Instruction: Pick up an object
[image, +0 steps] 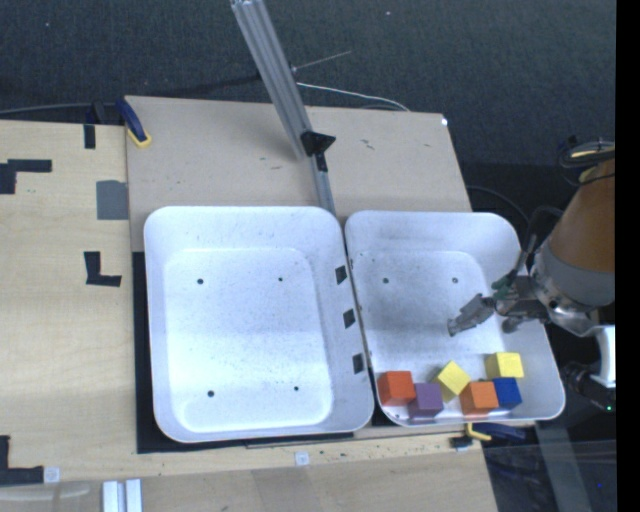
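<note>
Altogether 6 blocks in rt bin (500, 235) — 2 orange (397, 386), 2 yellow (453, 377), 1 purple (428, 398), 1 blue (508, 392).

A robotics lab; taped plywood bench (250, 150), two white bins (160, 300), mounted arm (585, 250).

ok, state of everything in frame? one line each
tool: over the right bin, above the blocks, nothing seen in it
right bin: holds all the blocks, clustered at its near edge
left bin: no blocks in it
orange blocks: two, lying in the bin
yellow blocks: two, lying in the bin
purple block: lying beside an orange one
blue block: lying at the bin's near right corner
</note>
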